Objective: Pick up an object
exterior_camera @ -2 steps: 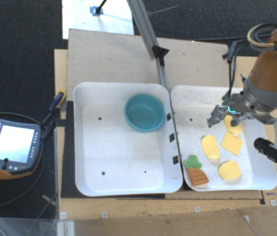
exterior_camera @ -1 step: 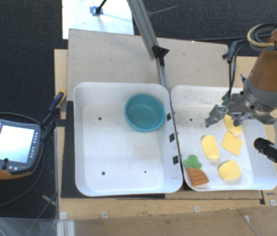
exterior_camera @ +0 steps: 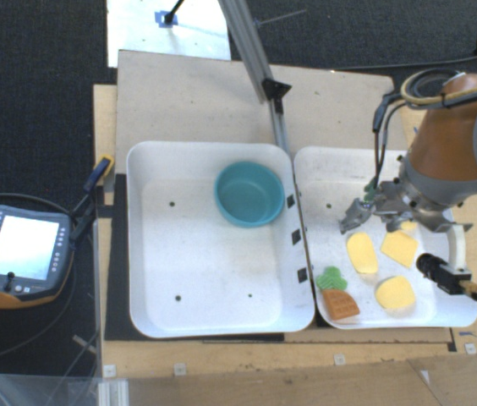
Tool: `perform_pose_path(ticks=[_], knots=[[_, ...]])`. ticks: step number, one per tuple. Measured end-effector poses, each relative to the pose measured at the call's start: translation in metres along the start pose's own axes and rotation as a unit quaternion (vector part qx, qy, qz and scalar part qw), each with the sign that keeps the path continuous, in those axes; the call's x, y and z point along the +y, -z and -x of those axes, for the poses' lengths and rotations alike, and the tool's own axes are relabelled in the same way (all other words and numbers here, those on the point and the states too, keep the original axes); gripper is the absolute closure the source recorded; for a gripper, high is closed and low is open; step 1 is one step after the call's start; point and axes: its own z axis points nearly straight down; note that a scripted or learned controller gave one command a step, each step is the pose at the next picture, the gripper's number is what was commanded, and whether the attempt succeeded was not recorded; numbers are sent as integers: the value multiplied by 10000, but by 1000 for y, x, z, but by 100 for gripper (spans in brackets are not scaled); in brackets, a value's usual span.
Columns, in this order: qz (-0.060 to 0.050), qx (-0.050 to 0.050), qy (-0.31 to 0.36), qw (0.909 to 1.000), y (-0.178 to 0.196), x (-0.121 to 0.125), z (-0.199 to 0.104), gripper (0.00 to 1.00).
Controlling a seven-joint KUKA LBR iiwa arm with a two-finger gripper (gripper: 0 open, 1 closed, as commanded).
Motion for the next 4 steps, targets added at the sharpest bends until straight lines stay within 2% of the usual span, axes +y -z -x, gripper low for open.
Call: perform_pose_path(ticks=[1, 2, 3, 4], knots=[[3, 0, 0, 10000, -59, 6, 2, 0], [23, -3, 0, 10000, -96, 7, 2, 0], [42, -5, -2, 10000, -83, 8, 2, 100], [45, -4, 3, 10000, -39, 15, 3, 100]])
